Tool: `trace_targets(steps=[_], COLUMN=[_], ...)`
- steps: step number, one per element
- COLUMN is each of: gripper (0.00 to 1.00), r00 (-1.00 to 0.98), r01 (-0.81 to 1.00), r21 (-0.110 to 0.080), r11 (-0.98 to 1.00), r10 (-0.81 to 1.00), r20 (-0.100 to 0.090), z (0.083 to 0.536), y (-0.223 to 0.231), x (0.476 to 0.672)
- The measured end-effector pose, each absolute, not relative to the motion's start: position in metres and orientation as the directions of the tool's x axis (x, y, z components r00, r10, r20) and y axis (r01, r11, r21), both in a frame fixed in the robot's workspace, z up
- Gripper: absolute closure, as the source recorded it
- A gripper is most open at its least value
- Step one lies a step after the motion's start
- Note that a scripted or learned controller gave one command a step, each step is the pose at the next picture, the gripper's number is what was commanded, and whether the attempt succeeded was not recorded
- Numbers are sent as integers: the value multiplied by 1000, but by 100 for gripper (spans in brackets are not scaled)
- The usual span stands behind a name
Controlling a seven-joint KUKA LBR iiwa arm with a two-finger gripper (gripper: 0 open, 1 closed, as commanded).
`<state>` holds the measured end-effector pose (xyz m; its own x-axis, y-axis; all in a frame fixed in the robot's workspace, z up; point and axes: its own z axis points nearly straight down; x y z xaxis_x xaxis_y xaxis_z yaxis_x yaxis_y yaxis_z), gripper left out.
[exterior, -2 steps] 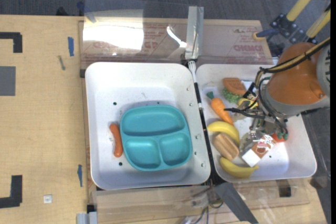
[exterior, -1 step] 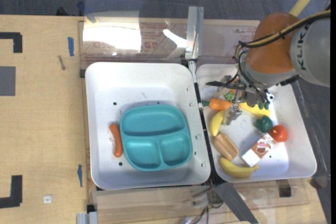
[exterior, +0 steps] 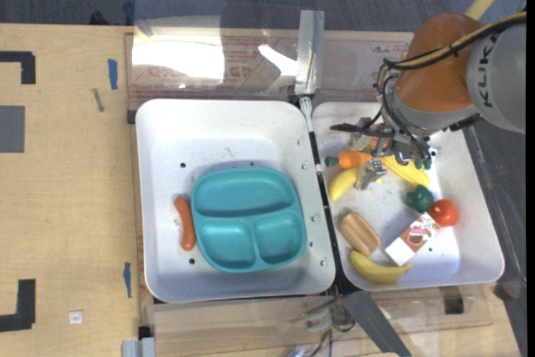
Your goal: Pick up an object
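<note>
My gripper (exterior: pixel 374 170) hangs low over the upper left part of the right bin (exterior: pixel 476 263), under the orange wrist band. Right around it lie an orange carrot (exterior: pixel 352 159), a yellow lemon-like piece (exterior: pixel 341 184) and a yellow banana-shaped piece (exterior: pixel 407 171). The gripper's tip sits between these three, and I cannot see whether it touches any of them. Further down the bin are a green broccoli (exterior: pixel 420 198), a red tomato (exterior: pixel 445 212), a hot dog bun (exterior: pixel 359 232), a red and white carton (exterior: pixel 411 239) and a banana (exterior: pixel 377 268).
The left bin (exterior: pixel 159 130) holds a teal divided tray (exterior: pixel 247 217) with an orange sausage (exterior: pixel 185 222) beside its left edge. A raised divider (exterior: pixel 318 180) separates the two bins. A wooden bench top (exterior: pixel 58 180) stretches to the left.
</note>
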<state>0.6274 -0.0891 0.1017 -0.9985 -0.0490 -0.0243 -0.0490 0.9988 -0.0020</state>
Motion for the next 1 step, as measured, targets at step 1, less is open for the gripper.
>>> trace_targets(steps=[1], gripper=[100], r00=[-994], r01=[-111], r21=[2], r11=[994], r10=[-111], r20=[-22], z=[194], y=[-1], x=[663])
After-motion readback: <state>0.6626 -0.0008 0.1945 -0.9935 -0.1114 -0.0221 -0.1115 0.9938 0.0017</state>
